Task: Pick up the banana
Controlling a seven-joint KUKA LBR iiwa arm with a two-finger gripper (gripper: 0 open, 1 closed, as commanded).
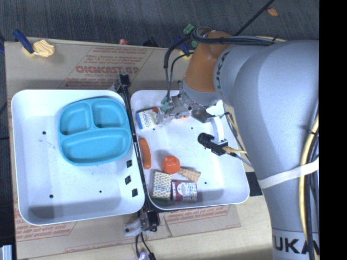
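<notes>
You cannot tell where the banana is among the things in view. The one yellow thing is a pale yellow lump (44, 49) on the brown worktop (97, 64), beyond the left white bin (32, 161), too small to identify. The fingers (167, 110) are low at the far end of the right white bin (184, 140), just beside a small white-and-blue carton (145, 118); you cannot tell whether they are apart, closed or gripping anything. Nearer lie an orange sausage-shaped piece (145, 151), a red rounded piece (171, 164) and a tan wafer (190, 174). A blue divided plate (95, 130) sits in the left bin.

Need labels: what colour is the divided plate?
Light blue; the plate shows best in the camera view.
</notes>
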